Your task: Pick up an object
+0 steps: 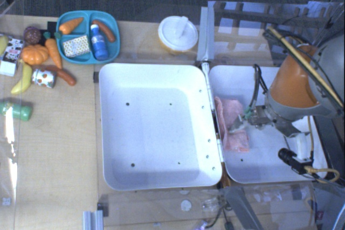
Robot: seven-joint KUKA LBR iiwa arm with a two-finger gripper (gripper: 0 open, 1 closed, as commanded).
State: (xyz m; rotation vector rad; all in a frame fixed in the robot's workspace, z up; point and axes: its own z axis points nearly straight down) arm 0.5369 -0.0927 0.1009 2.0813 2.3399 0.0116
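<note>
Here, pink cloth lies lengthwise, top-to-bottom, along right bin's left wall.

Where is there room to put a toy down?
The left bin has a bare floor from wall to wall. The right bin is crowded: a pink cloth lies along its left wall, and the tool is right beside it.

Grey arm from the right, orange-banded wrist bent low, gripper pointing left

Pink cloth partly under fingers
</note>
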